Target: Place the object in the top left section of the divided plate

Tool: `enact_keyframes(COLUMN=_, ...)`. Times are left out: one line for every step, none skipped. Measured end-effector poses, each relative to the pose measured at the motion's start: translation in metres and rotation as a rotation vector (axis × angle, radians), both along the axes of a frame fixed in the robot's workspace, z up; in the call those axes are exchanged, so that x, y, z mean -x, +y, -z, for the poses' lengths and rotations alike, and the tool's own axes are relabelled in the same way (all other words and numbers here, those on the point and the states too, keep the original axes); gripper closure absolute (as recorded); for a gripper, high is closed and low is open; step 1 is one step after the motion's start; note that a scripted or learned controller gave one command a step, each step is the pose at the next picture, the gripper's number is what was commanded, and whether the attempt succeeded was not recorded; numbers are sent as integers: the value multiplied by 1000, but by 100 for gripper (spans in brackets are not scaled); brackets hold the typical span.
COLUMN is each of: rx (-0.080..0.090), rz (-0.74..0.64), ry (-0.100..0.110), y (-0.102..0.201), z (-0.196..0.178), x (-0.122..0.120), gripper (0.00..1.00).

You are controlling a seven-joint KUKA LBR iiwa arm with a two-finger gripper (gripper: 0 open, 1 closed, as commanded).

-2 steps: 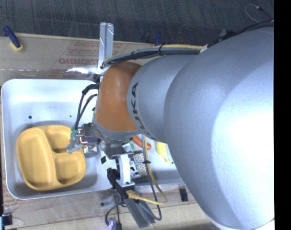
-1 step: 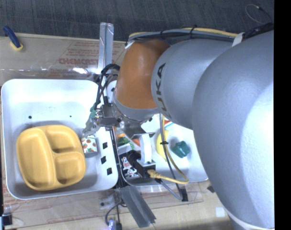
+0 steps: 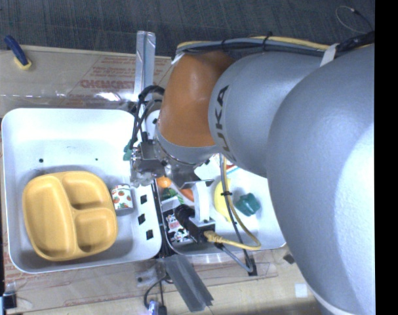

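A blue clamp (image 3: 16, 51) sits at the far left corner of the bench (image 3: 74, 71), outside the bins. There are two bins. The left bin (image 3: 67, 136) holds two things: one plate (image 3: 69, 212) and one cup (image 3: 122, 197).

The plate is yellow with rounded corners and lies flat in the near left part of that bin. It has three sections, one long one down its left side and two smaller ones on its right, and all three are bare. The cup lies just beside the plate's right edge, on the bin floor and outside every section, close to the wall shared by the two bins. It is small and white, printed with red and green marks, and whether it touches the plate cannot be told.

One metal post (image 3: 145, 54) stands behind the bins, above the shared wall. The gripper (image 3: 144, 168) hangs over that wall, just above and to the right of the cup and apart from it. Whether it is released or clenched cannot be told, since the wrist covers it from above.

The single arm (image 3: 284, 110), with its orange band (image 3: 189, 104), covers most of the right bin (image 3: 271, 231). Four things show beneath it there: an orange piece (image 3: 166, 184), a printed packet (image 3: 174, 225), a yellow thing (image 3: 221, 195) and a teal thing (image 3: 248, 204), each partly hidden.
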State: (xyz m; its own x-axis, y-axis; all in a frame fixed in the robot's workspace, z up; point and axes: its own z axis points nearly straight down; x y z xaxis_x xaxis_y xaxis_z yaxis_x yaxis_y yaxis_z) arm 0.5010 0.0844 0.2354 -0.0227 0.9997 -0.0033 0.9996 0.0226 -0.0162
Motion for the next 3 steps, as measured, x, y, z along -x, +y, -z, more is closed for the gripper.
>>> enact_keyframes(rx=-1, rz=172, ry=-9, y=-84, z=-28, x=-55, gripper=100)
enact_keyframes(rx=0, rz=108, ry=-5, y=-16, z=36, x=-32, gripper=100)
enact_keyframes(rx=3, rz=389, ry=-9, y=-41, z=4, x=-61, gripper=100)
